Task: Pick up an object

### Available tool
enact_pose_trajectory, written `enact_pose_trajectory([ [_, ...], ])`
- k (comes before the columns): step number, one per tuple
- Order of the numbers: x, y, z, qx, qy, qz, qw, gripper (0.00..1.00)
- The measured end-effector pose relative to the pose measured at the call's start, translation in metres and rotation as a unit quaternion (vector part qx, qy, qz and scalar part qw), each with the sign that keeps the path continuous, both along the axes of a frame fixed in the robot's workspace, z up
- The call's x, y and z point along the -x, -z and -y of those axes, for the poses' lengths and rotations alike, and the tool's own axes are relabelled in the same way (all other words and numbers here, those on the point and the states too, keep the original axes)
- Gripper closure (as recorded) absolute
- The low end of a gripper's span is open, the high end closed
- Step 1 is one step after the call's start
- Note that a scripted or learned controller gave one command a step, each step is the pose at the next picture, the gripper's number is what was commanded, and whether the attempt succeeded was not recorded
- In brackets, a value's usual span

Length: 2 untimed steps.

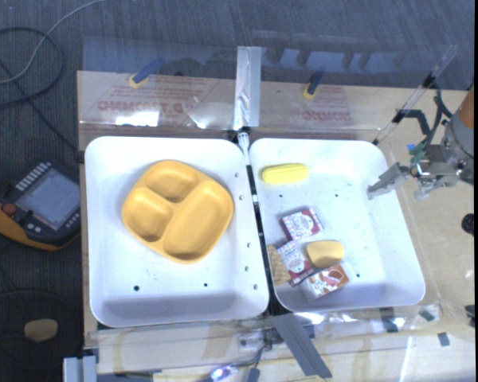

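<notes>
My gripper (pixel 394 177) hung over the right edge of the right shallow white plastic bin (pixel 398 245), near that bin's far right corner, and I could not tell how it was set. It held nothing that I could see, and it stood well apart from every object in the bin.

In that right bin, a pale yellow oblong block (pixel 284 173) lay near the far left corner, just beside the wall shared with the other bin. Nearer the front, a dark red and white sachet (pixel 301 224) lay tilted toward the middle. Below it a yellow-orange rounded lump (pixel 325 253) rested on a cluster of flat packets: a tan and white wrapper (pixel 283 263) by the left wall and a red and white printed packet (pixel 328 280) close to the front edge.

The left shallow white plastic bin (pixel 119 293) carried a mustard-yellow plastic plate with three compartments (pixel 178 210), lying flat around the bin's centre, tilted on the diagonal.

Off the bench, a grey and orange handheld control pendant (pixel 33 206) lay on the dark carpet beside the left bin.
</notes>
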<state>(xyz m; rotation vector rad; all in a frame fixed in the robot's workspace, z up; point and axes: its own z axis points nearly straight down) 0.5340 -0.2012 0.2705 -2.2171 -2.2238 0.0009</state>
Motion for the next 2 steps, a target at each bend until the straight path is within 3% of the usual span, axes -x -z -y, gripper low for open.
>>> enact_pose_trajectory([
  [1, 0.047, 0.15, -0.061, -0.0011, -0.007, -0.001, 1.0, 0.0],
  [2, 0.046, 0.179, -0.077, 0.0056, -0.057, 0.009, 0.9983, 0.0],
])
